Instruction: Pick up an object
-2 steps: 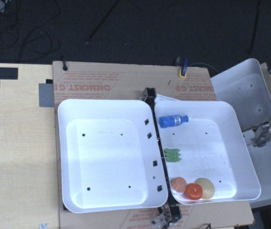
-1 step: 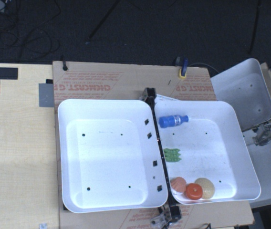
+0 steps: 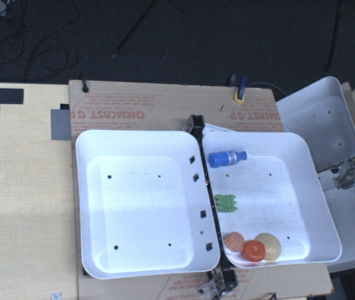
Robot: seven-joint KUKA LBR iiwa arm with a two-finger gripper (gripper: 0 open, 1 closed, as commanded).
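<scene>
The right bin [image 3: 302, 167] holds a blue bottle [image 3: 227, 159] lying on its side near the far left wall. A small green pea pod [image 3: 225, 203] lies by the left wall further forward. At the near left corner sit a pink round piece [image 3: 233, 241], a red round piece [image 3: 254, 250] and a tan round piece [image 3: 269, 245], bunched together.
The left bin [image 3: 140, 205] sits beside the right one, joined by a black divider with clips [image 3: 204, 186]. Both rest on a cardboard sheet [image 3: 165, 108]. A grey metal plate [image 3: 318, 120] stands at the right, beyond the right bin.
</scene>
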